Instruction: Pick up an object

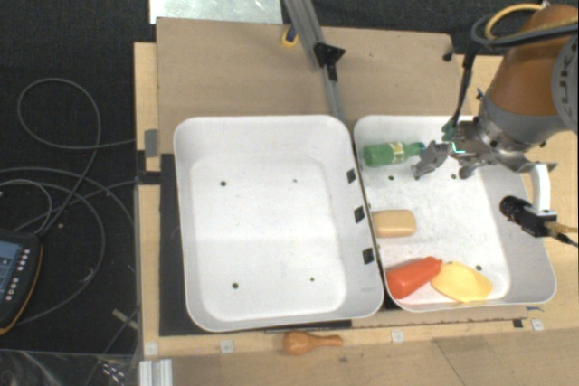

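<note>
the worktop point(244, 68) carries two shallow white bins side by side; the left bin point(262, 221) sits toward nine o'clock and the right bin point(520, 276) toward three o'clock, their inner walls touching along the middle. the arm point(534, 86) comes in from three o'clock, its orange band above the wrist, and hangs over the upper part of the right bin. in that bin the loose things lie apart from one another except for two: a yellow fruit point(463, 282) at about five o'clock of the bin, touching a red pepper point(412, 275) just on its nine o'clock side, a tan block point(394, 222) near the bin's left wall at about nine o'clock, and a green bottle point(392, 153) lying on its side at about eleven o'clock. the tool point(436, 157) points toward nine o'clock, just beside the bottle's cap end, and its fingers look spread with nothing between them, though they are small and dark here. a small brown thing point(311, 341) lies on the worktop outside the bins at six o'clock. as a judgement, the task is barely begun: nothing is lifted or gripped, every item rests on the bin floor, and the bottle seems the likely target; closing on it and raising it are left to do.
</note>
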Motion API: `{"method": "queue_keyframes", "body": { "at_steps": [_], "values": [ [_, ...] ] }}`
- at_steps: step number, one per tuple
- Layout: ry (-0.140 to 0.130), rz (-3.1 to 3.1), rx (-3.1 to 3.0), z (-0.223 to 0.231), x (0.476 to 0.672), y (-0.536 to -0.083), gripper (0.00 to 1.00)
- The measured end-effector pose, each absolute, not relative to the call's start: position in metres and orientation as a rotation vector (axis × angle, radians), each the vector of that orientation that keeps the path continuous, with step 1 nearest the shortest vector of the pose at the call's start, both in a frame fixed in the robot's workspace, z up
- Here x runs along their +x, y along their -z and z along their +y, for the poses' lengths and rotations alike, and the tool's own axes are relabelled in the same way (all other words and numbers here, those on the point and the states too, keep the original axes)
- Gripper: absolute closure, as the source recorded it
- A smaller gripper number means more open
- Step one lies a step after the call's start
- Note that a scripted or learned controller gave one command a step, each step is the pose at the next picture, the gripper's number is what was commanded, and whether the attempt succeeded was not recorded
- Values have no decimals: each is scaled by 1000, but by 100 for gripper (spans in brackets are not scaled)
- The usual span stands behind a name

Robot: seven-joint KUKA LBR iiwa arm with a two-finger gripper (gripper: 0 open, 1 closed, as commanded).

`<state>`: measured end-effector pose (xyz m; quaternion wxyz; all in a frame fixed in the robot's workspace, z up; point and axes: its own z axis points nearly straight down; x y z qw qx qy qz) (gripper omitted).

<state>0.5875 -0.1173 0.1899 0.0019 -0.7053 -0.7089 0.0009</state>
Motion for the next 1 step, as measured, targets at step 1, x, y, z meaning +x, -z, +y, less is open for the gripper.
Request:
{"method": "queue_keyframes", "body": {
  "at_steps": [1],
  "values": [
    [2, -2225, -2218, -117, 589, -193, 0]
  ]
}}
